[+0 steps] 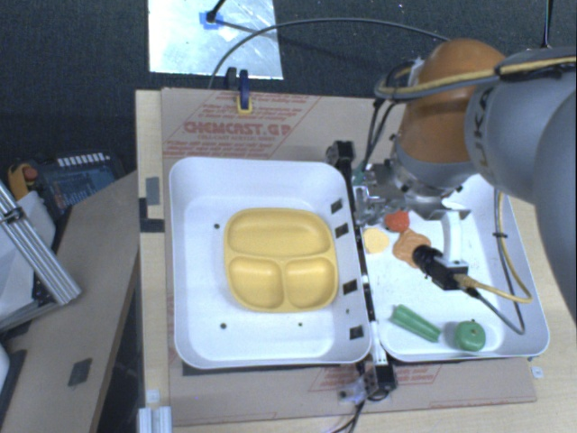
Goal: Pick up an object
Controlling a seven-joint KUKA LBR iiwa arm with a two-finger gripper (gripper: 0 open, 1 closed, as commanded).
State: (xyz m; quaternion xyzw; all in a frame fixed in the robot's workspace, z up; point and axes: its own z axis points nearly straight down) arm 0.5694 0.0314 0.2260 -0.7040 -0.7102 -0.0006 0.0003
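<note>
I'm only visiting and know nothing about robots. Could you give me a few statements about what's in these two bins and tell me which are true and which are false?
1. A yellow divided tray lies in the left bin. True.
2. The green objects sit in the left bin. False: the green stick and round green piece lie in the right bin.
3. The end effector is over the right bin. True.
4. The yellow tray has five compartments. False: it has three.
</note>
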